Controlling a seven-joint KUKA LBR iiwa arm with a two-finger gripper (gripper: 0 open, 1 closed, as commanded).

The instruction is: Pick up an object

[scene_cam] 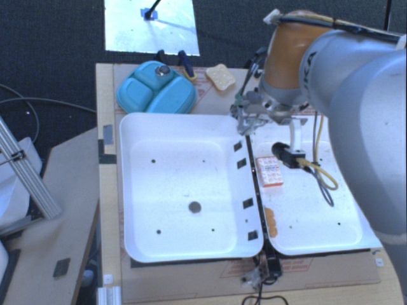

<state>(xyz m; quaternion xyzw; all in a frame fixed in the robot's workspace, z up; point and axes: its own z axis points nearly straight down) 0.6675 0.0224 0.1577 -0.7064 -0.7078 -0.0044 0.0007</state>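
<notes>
Starting at the near edge: a small tan piece (270, 220) lies in the right bin (311, 229), tight against the divider, which looks like an awkward spot for a grab. A grey disc (194, 206) sits flat and alone in the left bin (159, 183). Further back in the right bin is a small box (269, 171), red-and-white label up, print too small to read. The gripper (248, 124) hangs over the divider's far end, above none of them; can't tell if it's open or closed. Behind the bins, out of play I'd guess: a blue container (156, 89) and a yellow sponge (220, 77).
</notes>
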